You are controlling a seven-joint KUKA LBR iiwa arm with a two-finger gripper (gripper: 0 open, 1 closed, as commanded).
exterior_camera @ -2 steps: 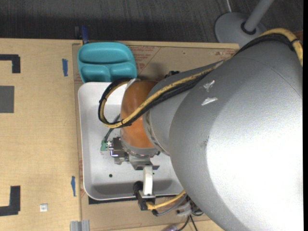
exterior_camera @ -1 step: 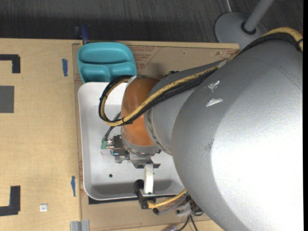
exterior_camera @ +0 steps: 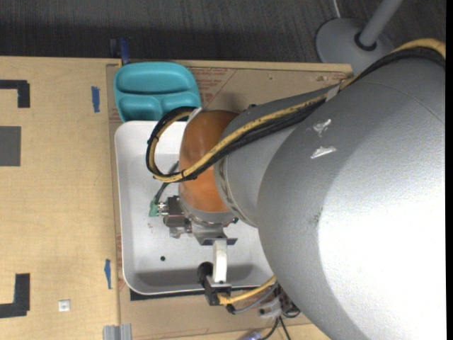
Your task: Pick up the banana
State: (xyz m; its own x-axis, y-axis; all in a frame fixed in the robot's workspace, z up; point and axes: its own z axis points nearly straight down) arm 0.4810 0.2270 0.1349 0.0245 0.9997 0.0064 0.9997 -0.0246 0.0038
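My gripper (exterior_camera: 174,214) hangs low over the middle of the left white bin (exterior_camera: 134,190), pointing down. From above I see mostly its metal body, just under the orange wrist band (exterior_camera: 202,165). A small green piece (exterior_camera: 153,207) sticks out at the gripper's left side. The big grey arm (exterior_camera: 340,190) covers the bin's right half and everything to the right of it, so whatever lies there is hidden.
A teal divided tray (exterior_camera: 156,89) sits just beyond the bin's far edge. Black and yellow cables (exterior_camera: 159,144) loop off the wrist over the bin. The tan bench (exterior_camera: 56,190) stretches to the left, marked with blue tape and black marks.
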